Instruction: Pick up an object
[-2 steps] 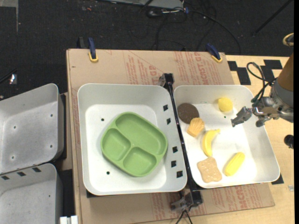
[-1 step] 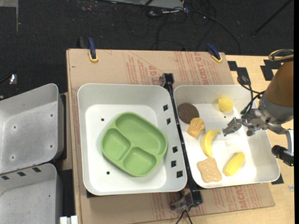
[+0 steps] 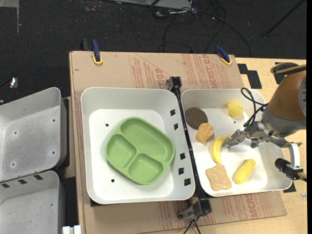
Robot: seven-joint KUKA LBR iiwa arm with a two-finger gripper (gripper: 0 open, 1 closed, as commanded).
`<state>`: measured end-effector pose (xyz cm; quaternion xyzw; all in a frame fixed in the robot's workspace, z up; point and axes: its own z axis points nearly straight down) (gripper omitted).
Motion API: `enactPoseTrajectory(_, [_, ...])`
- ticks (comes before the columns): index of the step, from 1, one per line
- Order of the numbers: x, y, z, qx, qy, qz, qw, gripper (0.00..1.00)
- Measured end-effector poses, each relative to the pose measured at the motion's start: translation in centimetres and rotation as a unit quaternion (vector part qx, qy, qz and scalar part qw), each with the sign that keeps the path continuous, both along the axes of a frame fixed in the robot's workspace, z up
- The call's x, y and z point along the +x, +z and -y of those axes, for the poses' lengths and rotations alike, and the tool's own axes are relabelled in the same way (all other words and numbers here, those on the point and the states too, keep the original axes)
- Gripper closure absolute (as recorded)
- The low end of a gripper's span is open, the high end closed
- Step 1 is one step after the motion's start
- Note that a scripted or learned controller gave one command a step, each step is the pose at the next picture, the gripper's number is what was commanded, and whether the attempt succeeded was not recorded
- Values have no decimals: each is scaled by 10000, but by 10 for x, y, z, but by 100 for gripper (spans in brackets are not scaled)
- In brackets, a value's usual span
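honestly can't tell if the gripper (image 3: pixel 237 139) is spread or closed, but the banana (image 3: pixel 217 149) touching its tip could get shoved instead of grabbed

Two white bins: left bin (image 3: pixel 92 130), right bin (image 3: pixel 214 97).

Left bin: one green divided plate (image 3: pixel 140 150), three compartments.

Right bin, six toy foods:
- one brown round cookie (image 3: pixel 196 117)
- one small yellow lemon-like piece (image 3: pixel 235 109)
- one tan shell-shaped pastry (image 3: pixel 204 132)
- one banana (image 3: pixel 217 149)
- one toast slice (image 3: pixel 218 177)
- one corn cob (image 3: pixel 244 171)

One arm, one gripper (image 3: pixel 237 138).
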<state>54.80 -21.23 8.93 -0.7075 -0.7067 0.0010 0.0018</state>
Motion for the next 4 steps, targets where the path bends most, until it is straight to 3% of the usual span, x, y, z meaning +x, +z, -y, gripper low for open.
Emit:
enactPoseTrajectory(1, [1, 13, 0, -8, 0, 20, 10000, 100])
enactPoseTrajectory(4, [21, 173, 7, -20, 19, 49, 10000, 100])
